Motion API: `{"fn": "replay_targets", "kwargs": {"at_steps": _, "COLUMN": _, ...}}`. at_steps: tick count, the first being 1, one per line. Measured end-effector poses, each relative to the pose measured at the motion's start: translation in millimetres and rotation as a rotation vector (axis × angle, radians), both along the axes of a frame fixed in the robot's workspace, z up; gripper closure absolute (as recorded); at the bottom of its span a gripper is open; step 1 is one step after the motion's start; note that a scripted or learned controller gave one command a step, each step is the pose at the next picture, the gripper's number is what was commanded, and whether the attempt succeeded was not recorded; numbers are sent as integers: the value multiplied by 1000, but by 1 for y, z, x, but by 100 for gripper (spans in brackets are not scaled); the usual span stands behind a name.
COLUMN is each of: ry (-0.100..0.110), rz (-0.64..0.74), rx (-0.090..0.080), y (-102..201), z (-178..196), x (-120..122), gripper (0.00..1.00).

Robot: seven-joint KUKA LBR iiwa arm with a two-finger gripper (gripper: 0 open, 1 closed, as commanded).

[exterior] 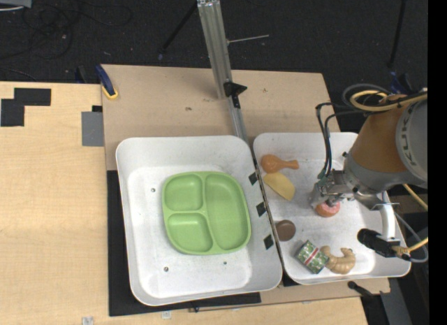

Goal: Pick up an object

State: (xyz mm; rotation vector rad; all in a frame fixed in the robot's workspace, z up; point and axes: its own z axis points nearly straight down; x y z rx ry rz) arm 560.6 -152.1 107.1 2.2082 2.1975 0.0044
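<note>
Gripper (pixel 327 200): down in right bin (pixel 363 264), over red object (pixel 327 209); grip state cannot be told.
Left bin (pixel 140 170): green tray (pixel 206 212).

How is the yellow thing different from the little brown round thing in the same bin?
The yellow wedge-shaped piece is pale yellow; the brown round piece is dark brown. The yellow wedge-shaped piece is longer and lies slanted, while the brown round piece is smaller and disc-like. Both lie loose near the left wall of the right bin, untouched by the gripper.

bench (pixel 174 100): wooden | on it: left white bin (pixel 136 177), right white bin (pixel 307 145), side by side
</note>
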Motion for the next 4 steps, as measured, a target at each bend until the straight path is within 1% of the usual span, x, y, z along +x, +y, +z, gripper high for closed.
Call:
{"fn": "replay_targets", "kwargs": {"at_steps": 1, "ry": 18, "rz": 6, "rx": 16, "y": 0, "z": 62, "x": 5, "gripper": 100}}
{"fn": "replay_targets", "kwargs": {"at_steps": 2, "ry": 17, "rz": 6, "rx": 16, "y": -1, "z": 111, "x": 6, "gripper": 100}}
{"fn": "replay_targets", "kwargs": {"at_steps": 3, "ry": 22, "rz": 10, "rx": 19, "y": 47, "z": 117, "x": 8, "gripper": 100}}
{"fn": "replay_targets", "kwargs": {"at_steps": 4, "ry": 23, "rz": 9, "rx": 18, "y": 96, "z": 107, "x": 22, "gripper": 100}}
